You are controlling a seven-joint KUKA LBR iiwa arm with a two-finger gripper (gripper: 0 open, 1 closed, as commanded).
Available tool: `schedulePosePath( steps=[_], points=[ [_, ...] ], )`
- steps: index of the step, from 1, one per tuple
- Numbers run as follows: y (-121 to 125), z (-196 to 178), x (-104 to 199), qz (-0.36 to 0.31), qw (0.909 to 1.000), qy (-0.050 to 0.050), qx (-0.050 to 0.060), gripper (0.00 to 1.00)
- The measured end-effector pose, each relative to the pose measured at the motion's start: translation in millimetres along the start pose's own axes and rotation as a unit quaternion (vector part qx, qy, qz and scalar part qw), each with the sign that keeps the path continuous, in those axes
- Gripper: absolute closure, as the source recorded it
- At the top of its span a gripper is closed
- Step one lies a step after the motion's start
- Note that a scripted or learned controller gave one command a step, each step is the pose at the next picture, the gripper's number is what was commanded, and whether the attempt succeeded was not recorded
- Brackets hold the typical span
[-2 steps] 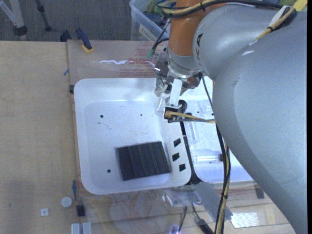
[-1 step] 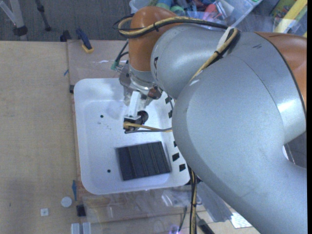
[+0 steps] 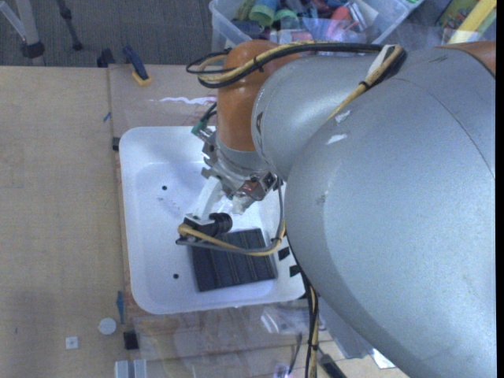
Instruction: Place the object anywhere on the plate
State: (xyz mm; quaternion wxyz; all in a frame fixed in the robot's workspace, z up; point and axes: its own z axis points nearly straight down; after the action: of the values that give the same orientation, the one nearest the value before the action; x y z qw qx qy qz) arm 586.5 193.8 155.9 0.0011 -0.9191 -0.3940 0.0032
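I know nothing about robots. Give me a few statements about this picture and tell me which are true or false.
1. A dark ribbed slab lies in the white bin. True.
2. The slab sits at the bin's top edge in the view. False: it is by the bottom edge.
3. The arm has a blue band. False: the band is orange.
4. A tub of colourful items stands beyond the bin. True.

Dark ribbed slab (image 3: 235, 270) lies flat in white bin (image 3: 150, 172) (lower part) — arm (image 3: 378, 172) above.
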Motion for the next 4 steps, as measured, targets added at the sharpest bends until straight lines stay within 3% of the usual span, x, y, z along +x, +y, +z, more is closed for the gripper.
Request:
schedulePosePath(
  steps=[1, 2, 3, 4],
  points=[
    [-90, 59, -46, 0.129, 0.9915, 0.017, -0.009, 1.0],
    [-99, -30, -53, -0.018, 0.9998, 0.002, -0.002, 1.0],
    [-86, -154, -54, -0.259, 0.966, 0.001, -0.003, 1.0],
    [-86, -154, -54, -0.259, 0.9659, 0.001, -0.003, 0.0]
  ],
)
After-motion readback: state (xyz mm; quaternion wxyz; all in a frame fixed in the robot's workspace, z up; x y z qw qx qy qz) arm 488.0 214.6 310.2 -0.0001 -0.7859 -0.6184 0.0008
